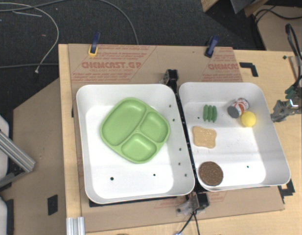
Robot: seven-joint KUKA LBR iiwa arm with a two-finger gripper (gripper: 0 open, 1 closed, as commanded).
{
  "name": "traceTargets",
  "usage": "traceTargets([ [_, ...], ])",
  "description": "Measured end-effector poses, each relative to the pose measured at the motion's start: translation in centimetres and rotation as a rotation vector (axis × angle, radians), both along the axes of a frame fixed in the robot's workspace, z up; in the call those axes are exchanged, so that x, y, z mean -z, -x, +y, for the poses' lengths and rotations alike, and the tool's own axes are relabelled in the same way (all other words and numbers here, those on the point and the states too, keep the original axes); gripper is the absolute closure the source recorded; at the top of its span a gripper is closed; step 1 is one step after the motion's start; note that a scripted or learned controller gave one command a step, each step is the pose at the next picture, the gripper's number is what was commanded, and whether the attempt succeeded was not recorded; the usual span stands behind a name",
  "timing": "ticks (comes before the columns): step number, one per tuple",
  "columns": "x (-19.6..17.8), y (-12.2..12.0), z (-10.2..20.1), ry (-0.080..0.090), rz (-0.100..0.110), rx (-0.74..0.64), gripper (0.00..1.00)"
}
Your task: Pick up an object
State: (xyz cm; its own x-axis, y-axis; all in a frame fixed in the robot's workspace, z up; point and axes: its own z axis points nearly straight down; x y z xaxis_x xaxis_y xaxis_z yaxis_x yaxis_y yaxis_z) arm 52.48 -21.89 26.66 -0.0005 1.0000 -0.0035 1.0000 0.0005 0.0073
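The right bin holds several small items. A green ridged pod lies near its middle. A small tipped-over can rests toward the back right, with a yellow ball touching it. A tan slice of bread lies flat below the pod, and a round brown patty sits at the front edge. My gripper shows as a grey metal piece just outside the right bin's right rim, level with the yellow ball and apart from every item.
The left bin holds a green three-compartment plate. Black clips join the bins at the back and front. Blue clamps pin the cardboard sheet. Cables run across the dark floor behind.
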Motion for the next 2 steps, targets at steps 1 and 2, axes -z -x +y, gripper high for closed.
traceTargets([
  [1,-0.3,-1.7,4.5,-0.003,0.004,-0.005,1.0],
  [2,-0.6,-2.6,10.0,-0.005,0.007,-0.006,1.0],
])
